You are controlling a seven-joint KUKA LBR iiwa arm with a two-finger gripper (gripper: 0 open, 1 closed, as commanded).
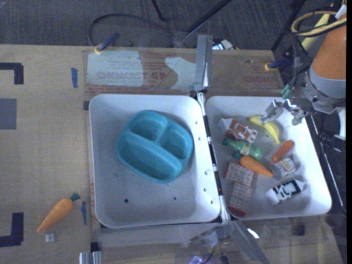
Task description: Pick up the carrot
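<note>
An orange carrot point(256, 166) lies slantwise in the middle of the right bin point(322, 197), between a green bottle point(242, 146) and a small can point(281, 167). A second carrot with a green top point(55, 214) lies on the bench outside the bins, at the front left. My gripper point(286, 112) hovers over the back of the right bin, just right of a yellow banana point(268, 129) and well behind the carrot. Its fingers are spread open with nothing between them.
The right bin also holds a shorter orange piece point(283, 149), a red-and-white carton point(242, 130), two cracker packs point(239, 174), and a black-and-white box point(286, 190). A blue divided plate point(155, 146) sits in the left bin point(104, 202).
</note>
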